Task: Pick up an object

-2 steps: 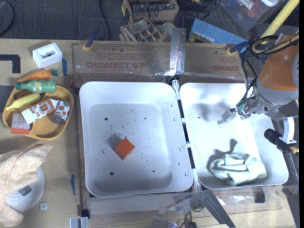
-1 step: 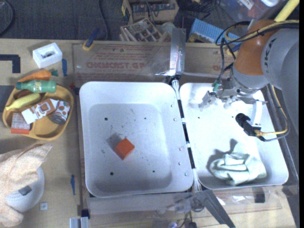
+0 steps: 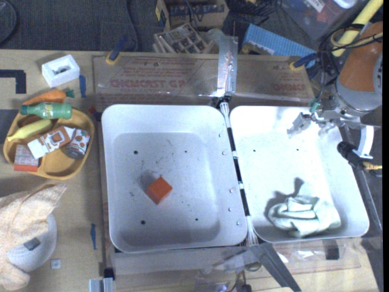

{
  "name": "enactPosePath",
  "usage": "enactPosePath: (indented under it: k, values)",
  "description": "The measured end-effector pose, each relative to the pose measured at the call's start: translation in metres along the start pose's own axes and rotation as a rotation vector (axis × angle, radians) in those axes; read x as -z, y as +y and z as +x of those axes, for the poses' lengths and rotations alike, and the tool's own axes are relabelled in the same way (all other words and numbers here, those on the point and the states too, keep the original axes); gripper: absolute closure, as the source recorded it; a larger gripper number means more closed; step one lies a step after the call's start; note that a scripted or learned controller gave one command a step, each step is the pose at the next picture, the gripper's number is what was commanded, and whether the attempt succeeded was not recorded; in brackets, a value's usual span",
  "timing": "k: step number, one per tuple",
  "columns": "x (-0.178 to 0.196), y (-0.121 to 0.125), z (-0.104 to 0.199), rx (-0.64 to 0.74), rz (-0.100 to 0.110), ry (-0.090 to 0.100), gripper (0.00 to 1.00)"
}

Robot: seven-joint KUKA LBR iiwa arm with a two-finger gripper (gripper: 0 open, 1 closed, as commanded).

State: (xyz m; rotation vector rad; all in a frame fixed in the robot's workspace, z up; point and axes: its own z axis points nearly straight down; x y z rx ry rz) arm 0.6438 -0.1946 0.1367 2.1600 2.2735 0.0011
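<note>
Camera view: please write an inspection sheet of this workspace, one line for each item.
Surface: wooden bench bearing two white bins, left bin and right bin, side by side.
Job's things: orange block in the left bin; crumpled white cloth in the right bin.
Clutter: yellow bowl of toy food at the left, small white box, beige cloth.
Grippers: gripper above the right bin's far edge, nothing between its fingers; open or shut cannot be told.
Cables: black cables by the arm.
Surroundings: boxes and a blue pad behind the bench.
</note>
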Motion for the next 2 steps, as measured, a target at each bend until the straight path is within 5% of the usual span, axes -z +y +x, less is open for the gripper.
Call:
enactPosePath:
  k: [1,2]
  values:
    - [0.031,-0.052,0.005,-0.096,0.005,0.003,0.0]
    - [-0.01,-0.115,0.011,-0.107,0.005,0.003,0.0]
